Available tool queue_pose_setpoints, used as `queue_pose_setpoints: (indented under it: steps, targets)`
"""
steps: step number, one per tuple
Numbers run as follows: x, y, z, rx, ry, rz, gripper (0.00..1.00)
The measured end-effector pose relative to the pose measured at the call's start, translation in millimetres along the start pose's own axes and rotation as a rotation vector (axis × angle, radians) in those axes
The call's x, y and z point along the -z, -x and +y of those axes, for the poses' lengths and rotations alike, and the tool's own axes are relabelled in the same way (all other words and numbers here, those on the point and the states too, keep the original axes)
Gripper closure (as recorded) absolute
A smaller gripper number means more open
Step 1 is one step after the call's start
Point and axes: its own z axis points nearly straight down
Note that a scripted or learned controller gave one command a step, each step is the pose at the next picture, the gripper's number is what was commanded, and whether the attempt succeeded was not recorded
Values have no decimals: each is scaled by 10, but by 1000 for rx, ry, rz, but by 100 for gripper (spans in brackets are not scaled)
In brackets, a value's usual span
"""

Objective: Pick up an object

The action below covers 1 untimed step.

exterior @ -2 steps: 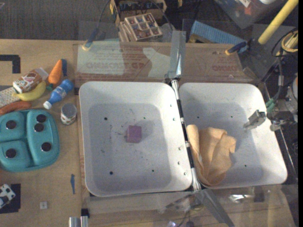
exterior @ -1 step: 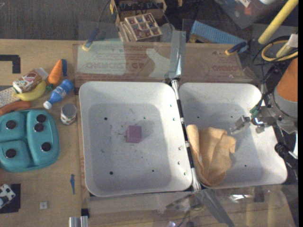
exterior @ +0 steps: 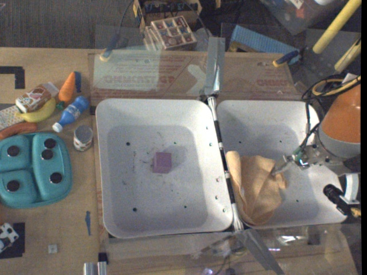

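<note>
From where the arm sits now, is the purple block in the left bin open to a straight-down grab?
Probably yes. The purple block lies alone on the left bin floor, away from the walls, nothing over it. The gripper is at the tan cloth in the right bin, so it must cross the divider.

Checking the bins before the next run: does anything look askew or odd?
The tan cloth in the right bin lies crumpled against the divider, its edge riding up the wall. The purple block sits flat in the left bin.

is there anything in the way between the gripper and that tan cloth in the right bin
Nothing visible. The gripper is already at the right edge of the tan cloth, which lies against the right bin's left wall with nothing on top of it.
</note>
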Motion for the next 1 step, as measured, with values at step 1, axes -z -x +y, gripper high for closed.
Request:
queue_pose_setpoints:
  steps: [1]
  targets:
    - [-5,-470,-131,-78,5,-2,0]
